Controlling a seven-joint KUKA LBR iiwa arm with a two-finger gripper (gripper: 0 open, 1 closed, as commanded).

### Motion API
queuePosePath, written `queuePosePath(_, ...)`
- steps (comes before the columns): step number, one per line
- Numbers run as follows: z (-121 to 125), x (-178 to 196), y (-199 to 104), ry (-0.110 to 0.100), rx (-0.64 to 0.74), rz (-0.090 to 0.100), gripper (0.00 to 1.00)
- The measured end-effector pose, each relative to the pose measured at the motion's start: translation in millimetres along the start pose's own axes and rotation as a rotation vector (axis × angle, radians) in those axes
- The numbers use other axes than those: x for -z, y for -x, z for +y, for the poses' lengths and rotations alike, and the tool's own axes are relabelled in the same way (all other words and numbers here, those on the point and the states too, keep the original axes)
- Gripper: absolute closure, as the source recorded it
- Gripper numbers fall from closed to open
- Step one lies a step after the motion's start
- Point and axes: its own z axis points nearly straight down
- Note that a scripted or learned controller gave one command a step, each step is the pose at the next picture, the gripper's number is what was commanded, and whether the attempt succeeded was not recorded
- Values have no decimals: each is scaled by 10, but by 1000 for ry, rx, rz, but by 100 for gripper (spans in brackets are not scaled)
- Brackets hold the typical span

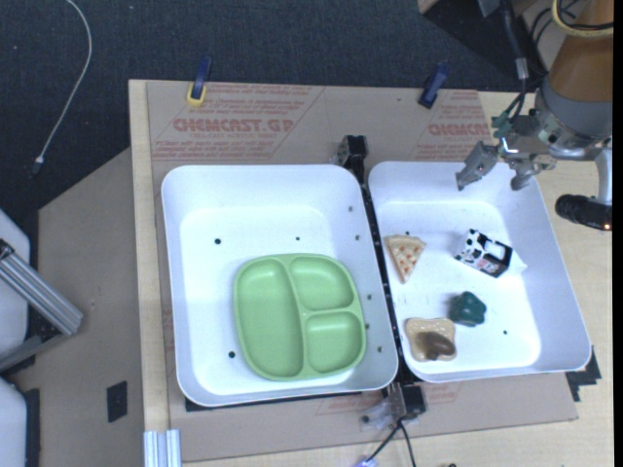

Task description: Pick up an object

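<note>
Right bin (545, 290), four candidate objects, all lying loose on the white floor, none touching another.

Pizza-slice toy (404, 255): tan wedge with red spots, flat, near the bin's left wall, point facing the near side.

Black-and-white piece (484, 252): cow-patterned, lying tilted, right of the slice.

Dark green lump (468, 307): small, rounded, nearer the front.

Beige-brown piece (431, 339): shallow, cup-like, just left and in front of the green lump.

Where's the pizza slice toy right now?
The pizza slice lies in the right bin, near its left wall, above the tan cup.
</note>
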Motion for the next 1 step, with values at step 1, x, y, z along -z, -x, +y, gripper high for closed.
queuePosePath(1, 99, -514, -9, 2, 1, 0, 0)
